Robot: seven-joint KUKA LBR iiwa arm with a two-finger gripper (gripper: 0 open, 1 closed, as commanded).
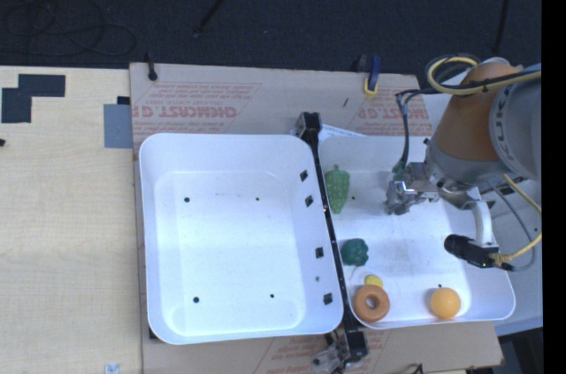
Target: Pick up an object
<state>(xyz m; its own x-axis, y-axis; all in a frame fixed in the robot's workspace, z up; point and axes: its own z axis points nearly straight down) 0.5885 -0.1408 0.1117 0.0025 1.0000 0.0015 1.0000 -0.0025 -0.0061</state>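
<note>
My gripper [398,195] hangs over the right bin [478,310]; I cannot tell how it is set. The green block [337,187] lies just beside the divider, nearest the gripper. I would centre above the block, then descend straight.

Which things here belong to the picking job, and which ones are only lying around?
For the job:
gripper, over the right bin
light green object
dark green object
small yellow object
doughnut-like ring
orange ball

Just lying about:
left bin
cardboard sheet under the bins
blue clamp
</note>
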